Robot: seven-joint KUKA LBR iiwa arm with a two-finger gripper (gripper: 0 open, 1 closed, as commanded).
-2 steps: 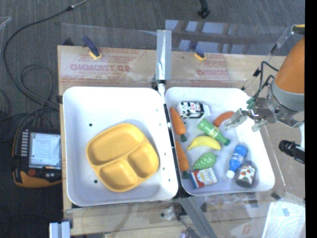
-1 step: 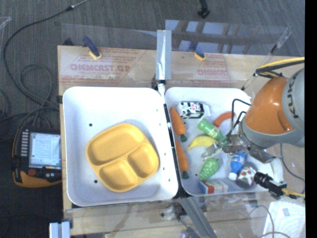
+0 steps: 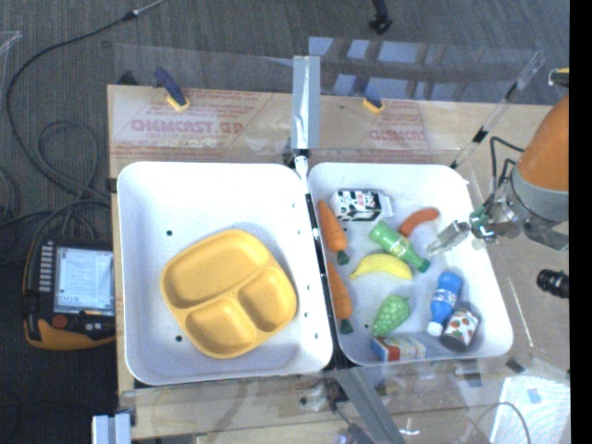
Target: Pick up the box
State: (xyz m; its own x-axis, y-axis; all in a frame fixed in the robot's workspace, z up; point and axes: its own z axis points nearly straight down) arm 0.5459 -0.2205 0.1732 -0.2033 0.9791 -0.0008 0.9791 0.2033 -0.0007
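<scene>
End effector (image 3: 450, 239) near black-and-white box (image 3: 358, 204)

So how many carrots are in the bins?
2, both in the right bin along its left wall: one carrot near the top, the other carrot lower down.

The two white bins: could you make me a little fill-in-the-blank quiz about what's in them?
1. The yellow tray lies in the ____ bin.
2. The banana lies just below the ____ bottle.
3. The tray has ____ compartments.
4. Two ____ lie along the right bin's left wall.

Missing words: left; green; three; carrots
</scene>
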